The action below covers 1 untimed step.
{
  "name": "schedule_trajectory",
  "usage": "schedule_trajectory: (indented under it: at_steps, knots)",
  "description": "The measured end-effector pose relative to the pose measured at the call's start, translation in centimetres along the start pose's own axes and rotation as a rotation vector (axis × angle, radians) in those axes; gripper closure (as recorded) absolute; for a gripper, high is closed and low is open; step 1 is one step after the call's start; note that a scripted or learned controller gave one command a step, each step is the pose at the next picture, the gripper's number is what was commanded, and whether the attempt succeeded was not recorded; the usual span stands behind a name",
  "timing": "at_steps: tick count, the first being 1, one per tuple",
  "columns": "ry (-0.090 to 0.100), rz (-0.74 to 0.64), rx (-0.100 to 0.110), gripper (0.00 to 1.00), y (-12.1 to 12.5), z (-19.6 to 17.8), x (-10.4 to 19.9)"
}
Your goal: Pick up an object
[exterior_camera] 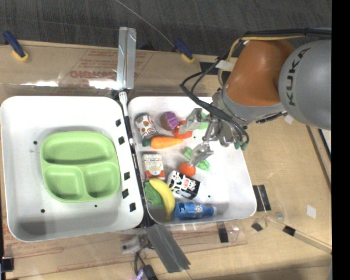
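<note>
Reaching in from the right, the grey arm with the orange band point(262, 74) is hanging its two-finger gripper point(197, 134) over the upper middle of the right shallow white bin point(236, 179). The fingers point(192, 120) are standing well apart, with nothing between them. One finger is sitting near the orange plastic carrot point(166, 142); the other is just beside a small green item point(201, 162), whose shape is hard to make out.

The arm's wrist and dark cables are hiding the bin's upper right corner. A small red-orange piece point(187, 169) is partly covered by the green item.

The right bin is holding its objects along its left side: one small printed can point(144, 125), one purple round toy point(171, 120), one printed carton point(154, 164), one black-and-white patterned box point(184, 185), one yellow banana point(164, 195) and one blue flat bottle point(193, 210). The bin's right half is lying open.

The left shallow white bin point(17, 156) is carrying one light green three-compartment tray point(79, 165), with bare floor along every wall. Both bins are sitting side by side on the bench point(291, 179).
</note>
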<state>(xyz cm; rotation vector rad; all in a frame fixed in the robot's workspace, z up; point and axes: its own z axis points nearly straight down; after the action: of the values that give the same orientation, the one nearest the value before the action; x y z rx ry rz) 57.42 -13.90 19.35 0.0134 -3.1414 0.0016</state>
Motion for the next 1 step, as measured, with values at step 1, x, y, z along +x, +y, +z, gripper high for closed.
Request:
schedule_trajectory:
  at_steps: [1]
  knots:
    - [-0.008,-0.057,0.0,0.0,4.05,8.78,0.79]
